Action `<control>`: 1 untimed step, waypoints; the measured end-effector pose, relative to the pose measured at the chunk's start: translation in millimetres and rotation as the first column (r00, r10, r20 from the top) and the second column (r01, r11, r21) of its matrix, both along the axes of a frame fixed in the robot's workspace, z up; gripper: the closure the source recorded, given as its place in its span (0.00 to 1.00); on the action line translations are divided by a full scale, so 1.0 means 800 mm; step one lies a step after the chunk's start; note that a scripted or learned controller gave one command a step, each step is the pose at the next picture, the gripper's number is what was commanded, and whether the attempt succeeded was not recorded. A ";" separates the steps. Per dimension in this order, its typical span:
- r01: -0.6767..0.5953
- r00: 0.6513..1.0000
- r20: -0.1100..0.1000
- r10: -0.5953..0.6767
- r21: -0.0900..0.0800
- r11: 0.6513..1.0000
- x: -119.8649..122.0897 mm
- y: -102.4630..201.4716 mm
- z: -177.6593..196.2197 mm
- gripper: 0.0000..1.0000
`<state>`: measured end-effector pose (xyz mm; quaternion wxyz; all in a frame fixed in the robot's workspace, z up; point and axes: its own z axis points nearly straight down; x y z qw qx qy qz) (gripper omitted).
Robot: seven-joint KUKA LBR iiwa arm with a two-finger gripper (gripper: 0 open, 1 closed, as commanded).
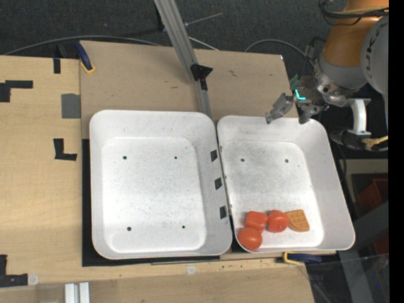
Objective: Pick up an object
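Pre-grasp, nothing picked yet. Gripper (290,112) sits over the far rim of the right bin (328,169), near its top edge, well apart from anything graspable. Its two fingers are spread, nothing between them, so it's released and empty.

Candidates are all clustered in the near corner of the right bin: three red tomato-like pieces (259,227) touching or nearly touching each other, and an orange cracker-like piece (298,220) just beside them on the right. Can't tell exact shapes at this resolution. Left bin (151,175) holds none of these.

Step in hand, as I read it: approach/positioning, arm (350,36) not yet over a target.

What the next move calls for:
- travel across the right bin toward the near corner, then descend
- pick one piece, and the cluster is tight, so fingers straddling one red piece will likely bump its neighbours
- cracker looks flat and low, probably hard for a two-finger pinch; a rounded red piece looks the better bet
- the lowest red piece sits close to the bin wall by the divider, so finger clearance there looks poor; the upper middle one seems more open

Worktop (126,74) around the bins is not in play
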<state>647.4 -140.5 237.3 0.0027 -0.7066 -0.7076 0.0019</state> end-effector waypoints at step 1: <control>-0.001 1.000 0.005 0.001 -0.002 1.000 0.001 0.000 0.004 0.00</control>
